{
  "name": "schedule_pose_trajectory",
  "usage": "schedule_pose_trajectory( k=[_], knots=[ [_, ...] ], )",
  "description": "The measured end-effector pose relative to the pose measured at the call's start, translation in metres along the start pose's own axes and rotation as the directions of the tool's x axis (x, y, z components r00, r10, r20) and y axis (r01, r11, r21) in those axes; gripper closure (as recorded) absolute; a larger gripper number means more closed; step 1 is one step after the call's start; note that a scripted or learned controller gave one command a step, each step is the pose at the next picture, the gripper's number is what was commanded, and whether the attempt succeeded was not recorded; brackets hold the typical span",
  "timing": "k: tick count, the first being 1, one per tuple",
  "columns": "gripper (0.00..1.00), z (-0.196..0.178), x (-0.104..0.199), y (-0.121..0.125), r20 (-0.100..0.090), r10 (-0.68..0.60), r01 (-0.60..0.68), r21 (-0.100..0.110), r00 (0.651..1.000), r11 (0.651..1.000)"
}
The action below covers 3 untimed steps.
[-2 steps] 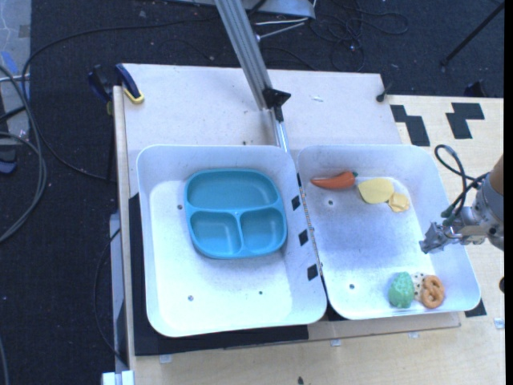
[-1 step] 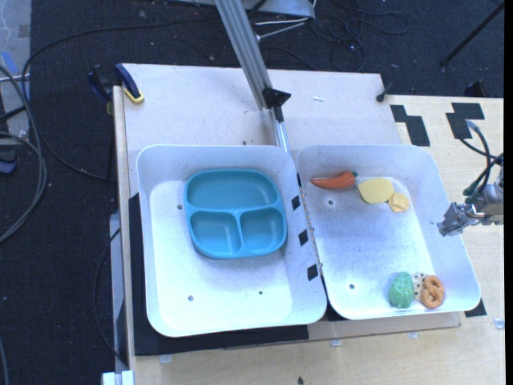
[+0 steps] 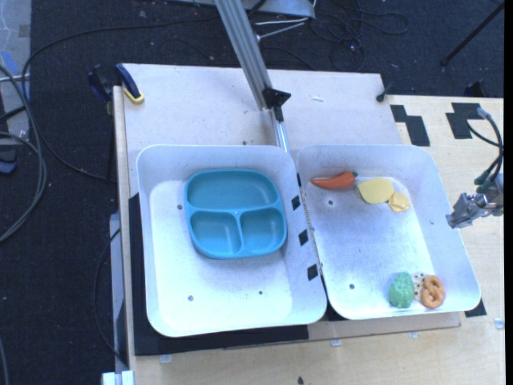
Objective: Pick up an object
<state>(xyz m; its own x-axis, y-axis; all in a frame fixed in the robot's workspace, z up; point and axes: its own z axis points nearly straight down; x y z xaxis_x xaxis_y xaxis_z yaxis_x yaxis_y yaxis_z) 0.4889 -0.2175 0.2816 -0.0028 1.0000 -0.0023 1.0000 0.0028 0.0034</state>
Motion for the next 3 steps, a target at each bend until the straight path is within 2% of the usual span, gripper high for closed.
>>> schedule_pose_trajectory(
  k=[1,3],
  knots=[
    [1.00,0.009,0.062,0.000,-0.003,-0.003,0.003,0.005,1.000,1.000],
    [1.00,0.013,0.166,-0.006,-0.003,-0.004,0.004,0.004,1.000,1.000]
  ],
)
